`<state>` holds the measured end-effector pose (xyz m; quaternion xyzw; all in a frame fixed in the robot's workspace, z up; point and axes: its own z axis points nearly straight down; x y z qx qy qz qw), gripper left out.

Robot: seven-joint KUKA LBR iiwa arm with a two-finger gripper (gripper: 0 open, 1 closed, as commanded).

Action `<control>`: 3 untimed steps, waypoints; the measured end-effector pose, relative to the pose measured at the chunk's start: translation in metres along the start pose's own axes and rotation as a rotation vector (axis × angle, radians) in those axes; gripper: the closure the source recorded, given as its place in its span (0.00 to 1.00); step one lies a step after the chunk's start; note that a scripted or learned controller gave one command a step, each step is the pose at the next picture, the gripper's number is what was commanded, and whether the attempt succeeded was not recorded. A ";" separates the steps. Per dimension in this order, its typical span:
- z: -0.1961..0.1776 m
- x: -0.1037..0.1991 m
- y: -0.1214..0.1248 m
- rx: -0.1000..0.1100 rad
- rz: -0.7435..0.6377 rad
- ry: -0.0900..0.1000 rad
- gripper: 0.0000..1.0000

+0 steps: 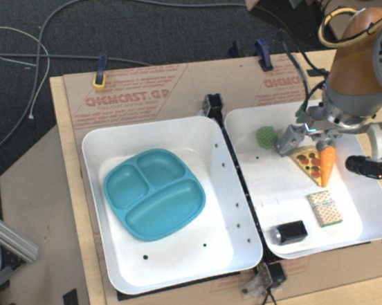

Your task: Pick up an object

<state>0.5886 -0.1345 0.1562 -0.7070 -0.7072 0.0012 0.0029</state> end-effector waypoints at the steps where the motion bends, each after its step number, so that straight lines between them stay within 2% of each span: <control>1: 0.061 0.001 0.004 -0.002 0.000 -0.001 0.00; 2: 0.068 0.000 0.006 -0.009 0.001 -0.005 0.00; 3: 0.055 -0.002 0.007 -0.017 0.002 -0.009 1.00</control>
